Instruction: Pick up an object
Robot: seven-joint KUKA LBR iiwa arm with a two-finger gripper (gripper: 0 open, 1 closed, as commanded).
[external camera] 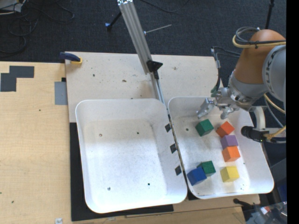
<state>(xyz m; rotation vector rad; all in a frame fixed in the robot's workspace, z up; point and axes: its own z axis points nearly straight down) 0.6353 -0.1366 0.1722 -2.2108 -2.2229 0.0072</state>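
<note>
The right bin [256, 183] holds several small blocks. A green block [204, 127] lies near its upper middle, with an orange-red block [226, 128] to its right. Below those lie a purple block [229, 141] and an orange block [231, 153]. A yellow block [229, 173], a second green block [207, 167] and a blue block [196, 175] sit near the front. My gripper [216, 109] hangs above the bin's far part, just above the upper green block. Its fingers [204, 110] are spread apart with nothing between them.
The left bin [121, 153] lies beside the right one, sharing a divider edge with black clips [172, 148]. A slanted metal bar [140, 41] rises behind the bins. A blue-and-yellow clamp [71, 57] sits at the board's far left corner.
</note>
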